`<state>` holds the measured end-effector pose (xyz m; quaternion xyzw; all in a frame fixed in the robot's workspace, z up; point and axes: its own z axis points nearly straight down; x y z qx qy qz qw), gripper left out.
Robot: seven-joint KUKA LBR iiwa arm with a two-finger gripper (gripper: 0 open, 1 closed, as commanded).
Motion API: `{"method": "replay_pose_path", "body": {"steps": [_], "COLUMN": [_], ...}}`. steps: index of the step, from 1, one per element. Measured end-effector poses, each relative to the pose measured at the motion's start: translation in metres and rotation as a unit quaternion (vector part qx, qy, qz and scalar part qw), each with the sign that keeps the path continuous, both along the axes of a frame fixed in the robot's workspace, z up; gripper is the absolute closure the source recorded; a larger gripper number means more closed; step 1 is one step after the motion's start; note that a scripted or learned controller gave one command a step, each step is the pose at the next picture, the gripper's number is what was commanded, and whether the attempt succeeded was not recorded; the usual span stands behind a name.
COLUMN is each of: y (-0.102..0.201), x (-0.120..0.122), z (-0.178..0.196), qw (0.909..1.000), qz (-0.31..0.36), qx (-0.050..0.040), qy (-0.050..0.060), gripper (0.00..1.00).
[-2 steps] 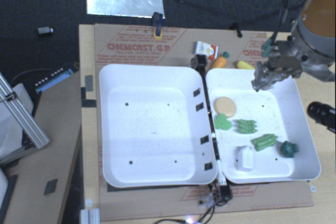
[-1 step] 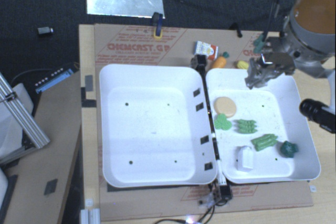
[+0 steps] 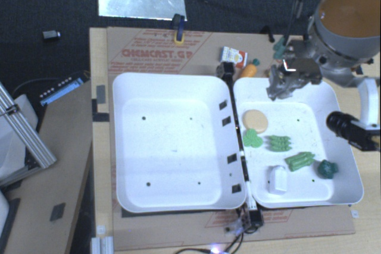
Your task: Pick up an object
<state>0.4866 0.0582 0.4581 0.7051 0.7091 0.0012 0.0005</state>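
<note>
The right bin (image 3: 339, 187) holds several small things: a tan round cookie (image 3: 255, 121), a green broccoli-like piece (image 3: 252, 139), a green ridged piece (image 3: 278, 143), a green pod (image 3: 299, 160), a dark teal lump (image 3: 327, 169) and a white block (image 3: 277, 179). My gripper (image 3: 280, 92) hangs over the far edge of the right bin, above and right of the cookie, apart from all the pieces. Nothing shows between its tips.
The left bin (image 3: 172, 140) lies beside the right one, with black clips (image 3: 227, 122) along the shared rim. Behind the bins lie an orange carrot-like piece (image 3: 249, 70) and a small carton (image 3: 232, 56). A black camera unit (image 3: 351, 128) juts in at right.
</note>
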Motion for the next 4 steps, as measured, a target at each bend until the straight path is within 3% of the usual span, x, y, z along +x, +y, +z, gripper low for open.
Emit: {"method": "replay_pose_path", "body": {"steps": [4], "y": [0.092], "x": [0.000], "z": [0.028], "qw": [1.0000], "qz": [0.000], "qx": [0.0004], "qy": [0.000], "gripper": [1.00]}}
